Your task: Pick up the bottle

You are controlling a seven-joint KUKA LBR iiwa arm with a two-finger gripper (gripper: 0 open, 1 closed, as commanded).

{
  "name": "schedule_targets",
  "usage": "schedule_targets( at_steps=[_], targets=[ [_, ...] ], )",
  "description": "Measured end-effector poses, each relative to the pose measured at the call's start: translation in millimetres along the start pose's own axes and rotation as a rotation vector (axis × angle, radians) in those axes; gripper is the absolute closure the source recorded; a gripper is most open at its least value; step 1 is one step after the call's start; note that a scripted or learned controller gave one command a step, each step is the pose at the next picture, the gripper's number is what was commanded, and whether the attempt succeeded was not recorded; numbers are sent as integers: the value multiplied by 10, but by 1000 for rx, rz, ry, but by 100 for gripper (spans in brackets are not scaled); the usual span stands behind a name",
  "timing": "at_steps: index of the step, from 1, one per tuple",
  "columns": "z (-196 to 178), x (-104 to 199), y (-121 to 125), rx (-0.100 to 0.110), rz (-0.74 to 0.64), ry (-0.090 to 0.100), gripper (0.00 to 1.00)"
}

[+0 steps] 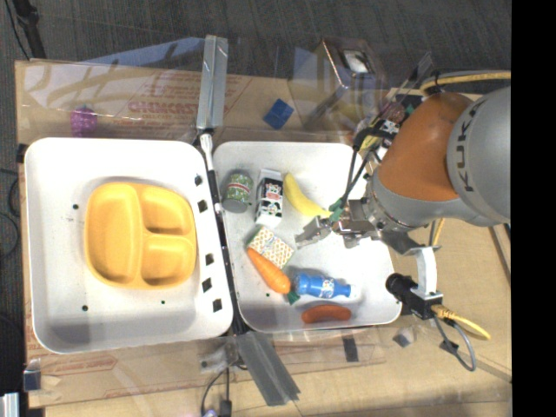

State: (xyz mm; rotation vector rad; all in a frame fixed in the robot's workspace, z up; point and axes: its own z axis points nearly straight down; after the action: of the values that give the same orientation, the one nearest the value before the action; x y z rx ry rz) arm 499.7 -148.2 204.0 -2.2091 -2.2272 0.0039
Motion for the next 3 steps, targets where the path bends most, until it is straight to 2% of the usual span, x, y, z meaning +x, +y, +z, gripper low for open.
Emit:
schedule_targets(
  at_steps=[1, 2, 3],
  targets=[
    [1084, -8, -226, -2, 95, 1, 0],
    [986, -6, -217, -2, 88, 0, 100],
    [985, -6, -217, -2, 88, 0, 0]
  ],
)
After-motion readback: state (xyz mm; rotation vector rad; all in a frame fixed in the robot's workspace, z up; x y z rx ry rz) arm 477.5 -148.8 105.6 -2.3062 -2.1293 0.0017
